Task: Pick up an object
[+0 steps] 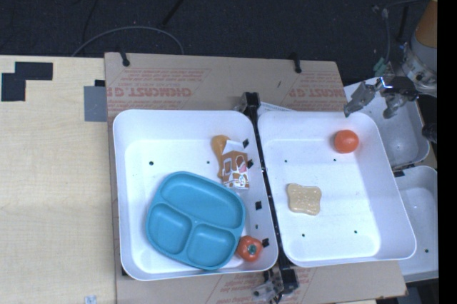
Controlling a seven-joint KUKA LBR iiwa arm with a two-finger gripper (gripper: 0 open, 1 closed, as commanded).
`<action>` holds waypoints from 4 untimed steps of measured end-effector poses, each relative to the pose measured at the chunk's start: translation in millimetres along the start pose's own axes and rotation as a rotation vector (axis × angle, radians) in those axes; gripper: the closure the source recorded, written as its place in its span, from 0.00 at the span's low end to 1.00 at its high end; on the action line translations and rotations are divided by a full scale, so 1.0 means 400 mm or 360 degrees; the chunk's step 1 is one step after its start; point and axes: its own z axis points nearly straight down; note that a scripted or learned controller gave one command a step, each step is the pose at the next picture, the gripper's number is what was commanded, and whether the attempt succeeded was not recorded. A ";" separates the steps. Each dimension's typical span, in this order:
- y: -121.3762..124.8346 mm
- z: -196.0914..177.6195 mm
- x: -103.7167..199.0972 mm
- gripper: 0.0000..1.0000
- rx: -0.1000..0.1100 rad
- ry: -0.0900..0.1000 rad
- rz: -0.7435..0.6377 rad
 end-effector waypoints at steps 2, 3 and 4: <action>-0.005 0.091 -0.001 0.00 -0.0012 -0.0003 -0.0002; -0.009 0.200 -0.002 0.00 -0.0012 -0.0003 -0.0002; -0.007 0.308 -0.003 0.00 -0.0013 -0.0003 0.0000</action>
